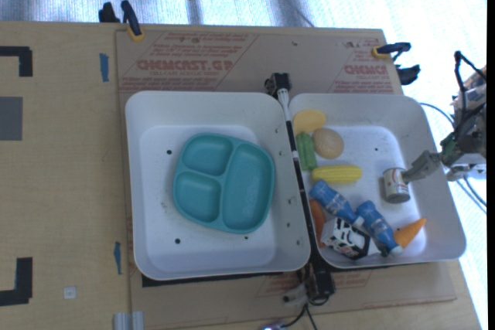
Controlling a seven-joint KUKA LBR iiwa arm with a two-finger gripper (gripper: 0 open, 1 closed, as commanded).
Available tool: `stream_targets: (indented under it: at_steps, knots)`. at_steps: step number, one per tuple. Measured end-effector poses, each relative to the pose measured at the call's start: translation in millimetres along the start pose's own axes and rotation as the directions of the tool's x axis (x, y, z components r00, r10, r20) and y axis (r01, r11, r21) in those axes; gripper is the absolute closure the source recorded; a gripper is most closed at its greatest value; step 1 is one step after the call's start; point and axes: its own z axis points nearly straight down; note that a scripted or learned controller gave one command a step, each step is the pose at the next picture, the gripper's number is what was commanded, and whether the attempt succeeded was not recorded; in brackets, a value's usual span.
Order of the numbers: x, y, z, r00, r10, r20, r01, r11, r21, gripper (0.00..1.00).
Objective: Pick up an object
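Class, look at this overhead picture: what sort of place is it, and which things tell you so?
Probably a robot lab test bench: two shallow white plastic bins side by side on a clamped cardboard sheet, toy foods such as a yellow plastic corn cob, and a robot hand.

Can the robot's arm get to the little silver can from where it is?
Probably yes. The gripper sits at the right bin's right side, right beside the silver can. The can stands apart from the other toys, the orange carrot lying nearest, so nothing seems to block it.
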Motion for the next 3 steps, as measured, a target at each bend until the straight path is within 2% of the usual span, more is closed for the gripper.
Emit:
stream_targets:
  at_steps: [1, 2, 3]
  knots:
    - [14, 31, 140, 0.997, 0.082, 0.001, -0.082, 0.997, -0.004, 0.00]
    - [13, 32, 129, 0.996, 0.084, 0.003, -0.084, 0.996, -0.008, 1.00]
    - [94, 55, 42, 0.997, 0.076, 0.000, -0.076, 0.997, -0.001, 1.00]
